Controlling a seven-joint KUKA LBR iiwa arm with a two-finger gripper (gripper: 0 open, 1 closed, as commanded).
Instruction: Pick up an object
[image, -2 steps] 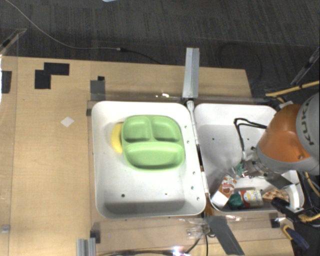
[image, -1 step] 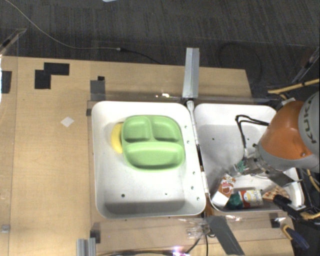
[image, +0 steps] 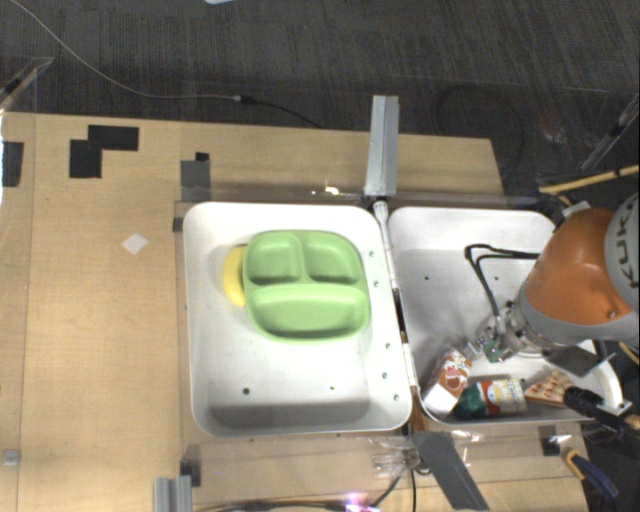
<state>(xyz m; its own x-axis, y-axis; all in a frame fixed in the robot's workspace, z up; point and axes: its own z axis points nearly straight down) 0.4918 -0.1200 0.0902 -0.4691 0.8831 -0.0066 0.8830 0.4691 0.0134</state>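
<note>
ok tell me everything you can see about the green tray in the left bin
The green tray is a light green, plastic-looking divided plate with rounded corners: two small compartments along its far side and one long compartment along the near side. It lies flat and open side up in the upper middle of the left bin. A yellow object pokes out from under its left edge, touching it. The compartments look bare.

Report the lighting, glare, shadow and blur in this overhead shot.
Camera view: even overhead light; bright glare on the right bin floor; soft shadow along the near inner wall of the left bin; the green divided plate is sharp, while the small items under the arm look slightly soft and crowded.
</note>
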